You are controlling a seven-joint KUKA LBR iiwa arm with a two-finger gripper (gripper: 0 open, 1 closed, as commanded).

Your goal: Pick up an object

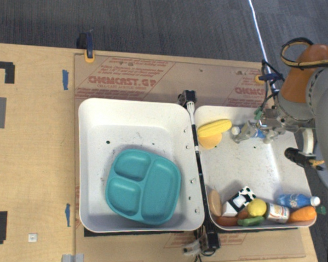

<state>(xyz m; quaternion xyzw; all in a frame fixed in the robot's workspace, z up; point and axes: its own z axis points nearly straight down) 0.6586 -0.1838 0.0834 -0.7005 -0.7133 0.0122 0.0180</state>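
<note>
Just left of claw (242, 133): yellow banana-shaped toy (212, 130), apart

I am looking down on a tan tabletop (30, 164) that is filling most of my view, with a brown cardboard sheet (134, 79) lying across it, red lettering printed along its far side. Beyond the far edge, dark grey carpeted floor (159, 18) is running across the top. Black tape marks (5, 73) are sitting near the left edge, and small blue tape pieces (65, 80) are sticking beside the cardboard. Even, soft light is falling everywhere, casting only faint shadows.
</note>
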